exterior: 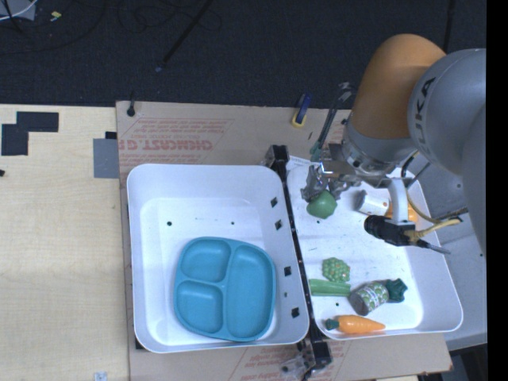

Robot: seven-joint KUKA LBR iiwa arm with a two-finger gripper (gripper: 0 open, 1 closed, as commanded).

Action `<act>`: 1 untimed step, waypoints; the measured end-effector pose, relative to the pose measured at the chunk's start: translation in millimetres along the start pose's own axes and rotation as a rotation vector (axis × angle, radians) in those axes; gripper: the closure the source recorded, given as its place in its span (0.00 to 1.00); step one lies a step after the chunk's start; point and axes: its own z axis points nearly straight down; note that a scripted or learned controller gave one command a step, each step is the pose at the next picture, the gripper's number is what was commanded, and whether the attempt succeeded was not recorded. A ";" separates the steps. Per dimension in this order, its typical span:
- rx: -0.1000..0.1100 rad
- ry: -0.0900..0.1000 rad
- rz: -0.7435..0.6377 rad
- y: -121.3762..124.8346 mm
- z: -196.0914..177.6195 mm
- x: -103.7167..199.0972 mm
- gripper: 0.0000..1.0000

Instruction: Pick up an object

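While the fingers [320, 187] grip one green ball [322, 205], one carrot [358, 325] lies below.

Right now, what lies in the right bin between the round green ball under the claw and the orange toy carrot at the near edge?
In the camera view, between the round green ball and the orange toy carrot lie a bumpy green broccoli-like piece and a long green stalk.

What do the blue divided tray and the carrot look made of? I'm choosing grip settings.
Blue divided tray: likely moulded plastic, smooth with a soft sheen and rounded compartment edges. Carrot: probably a plastic toy, judging by its uniform orange with a green tip; too small to be sure.
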 end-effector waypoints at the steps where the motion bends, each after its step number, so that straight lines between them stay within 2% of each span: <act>1: -0.002 -0.001 0.003 10.5 10.5 -12.2 1.00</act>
